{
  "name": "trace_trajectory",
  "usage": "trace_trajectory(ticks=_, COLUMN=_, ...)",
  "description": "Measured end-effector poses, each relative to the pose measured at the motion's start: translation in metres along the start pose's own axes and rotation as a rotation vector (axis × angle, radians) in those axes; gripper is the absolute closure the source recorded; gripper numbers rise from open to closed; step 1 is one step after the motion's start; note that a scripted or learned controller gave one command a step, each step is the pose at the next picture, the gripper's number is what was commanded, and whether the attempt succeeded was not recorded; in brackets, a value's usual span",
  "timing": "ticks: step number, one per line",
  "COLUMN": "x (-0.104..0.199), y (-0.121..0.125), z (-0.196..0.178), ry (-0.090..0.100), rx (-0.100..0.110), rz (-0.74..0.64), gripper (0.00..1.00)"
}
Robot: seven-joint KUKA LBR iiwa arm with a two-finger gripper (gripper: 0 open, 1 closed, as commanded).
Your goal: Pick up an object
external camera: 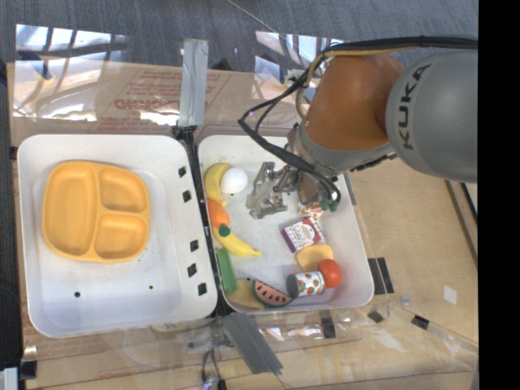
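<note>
A: We see the gripper point(268, 192) low inside the right bin point(351, 242), its jaws spread with nothing between them.

B: Agreed. Left of the jaws, along that bin's left wall, we find a white egg point(234, 181), a carrot point(218, 214) and a banana point(236, 244).

A: Below the jaws lie a small packet point(301, 234), a can point(309, 283) and a watermelon slice point(272, 292).

B: Left of the right bin, we note the left bin point(97, 291) holding a yellow divided tray point(95, 211).

A: Under both bins we see the bench point(406, 218) covered in cardboard, and beyond it grey carpet point(97, 2).
</note>
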State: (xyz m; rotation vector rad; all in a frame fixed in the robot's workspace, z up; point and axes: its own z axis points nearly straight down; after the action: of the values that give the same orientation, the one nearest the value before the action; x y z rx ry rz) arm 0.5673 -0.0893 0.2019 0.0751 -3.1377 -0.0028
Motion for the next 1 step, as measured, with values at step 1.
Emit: trace_trajectory(ticks=1, x=-0.0418, y=-0.0172, z=-0.1057, ry=-0.013, rx=0.005, rz=0.055, gripper=1.00)
